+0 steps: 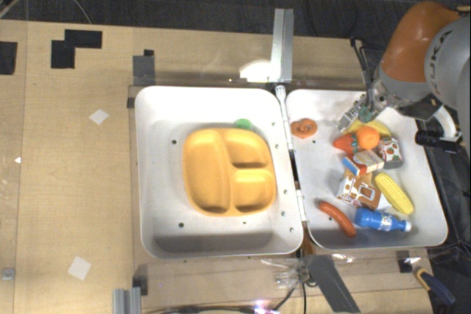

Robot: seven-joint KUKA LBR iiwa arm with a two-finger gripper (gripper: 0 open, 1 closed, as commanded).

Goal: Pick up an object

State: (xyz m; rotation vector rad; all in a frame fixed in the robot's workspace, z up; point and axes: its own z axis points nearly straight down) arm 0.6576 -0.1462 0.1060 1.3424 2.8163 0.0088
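Note:
My gripper (358, 112) hangs over the far part of the right bin (427, 180), just beyond a pile of toy food. Closest to it are a yellow banana (375, 127) and an orange fruit (368, 137), with a red piece (344, 143) to their left. Nearer the front lie small cartons (358, 190), a corn cob (394, 193), a blue bottle (381, 221) and a red sausage (338, 218). An orange ring (303, 128) lies alone at the bin's far left. No object shows clearly in the gripper.
The left bin (158, 158) holds a yellow divided tray (229, 170), and a small green object (243, 124) peeks out behind it. A metal post (282, 40) stands behind the ridge between the bins. The grey and orange arm (419, 48) fills the upper right.

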